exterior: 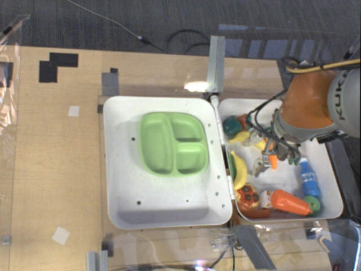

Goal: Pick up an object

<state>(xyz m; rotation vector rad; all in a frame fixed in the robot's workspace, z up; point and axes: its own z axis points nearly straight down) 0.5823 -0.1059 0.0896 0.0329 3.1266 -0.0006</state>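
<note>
Presently my gripper hangs low inside the right bin, in the middle right of the frame, with the grey arm and its orange band covering the bin's upper part. Whether my jaws are released or clenched I cannot tell from this slanted view; a small orange piece sits at the gripper's tip, but I cannot confirm anything is held. The likeliest candidate, in my judgement, is the banana, lying just left of the gripper along the bin's left wall, below centre. It is yellow, curved, smooth-skinned, and lies lengthwise up and down the frame, with its lower end near a red patterned item. To do this step well I should, I judge, centre the jaws across the banana's narrow width rather than along its length, descend squarely, and close only once both sides are straddled; the nearness of the bin wall leaves little room on that side. An orange carrot lies at the lower right, a blue bottle stands to the right of the gripper, and a dark green item rests at the upper left of this bin. The left bin holds a green divided tray, well apart from my work.
</note>
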